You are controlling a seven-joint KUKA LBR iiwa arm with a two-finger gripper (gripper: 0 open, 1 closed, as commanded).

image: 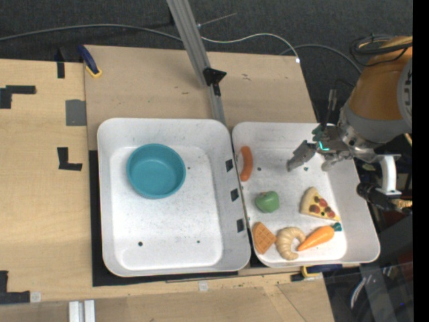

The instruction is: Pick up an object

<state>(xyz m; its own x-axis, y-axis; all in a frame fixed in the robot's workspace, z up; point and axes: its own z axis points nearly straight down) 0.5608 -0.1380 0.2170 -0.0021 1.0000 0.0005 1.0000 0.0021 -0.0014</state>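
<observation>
My gripper (315, 159) hangs over the upper right part of the right bin (281, 134), its two grey fingers spread open with nothing between them. Below it lie toy foods: a pizza slice (318, 205), a green apple (267, 201), a carrot (315, 237), a croissant (289, 241) and a waffle (263, 237). A sausage (245, 163) lies by the bin's left wall, left of the gripper.
The left bin (167, 247) holds a teal bowl (156, 170). A metal pole (191, 35) slants down to the gap between the bins. Cables run across the dark floor at the top. The arm's orange band (382, 96) is at the right.
</observation>
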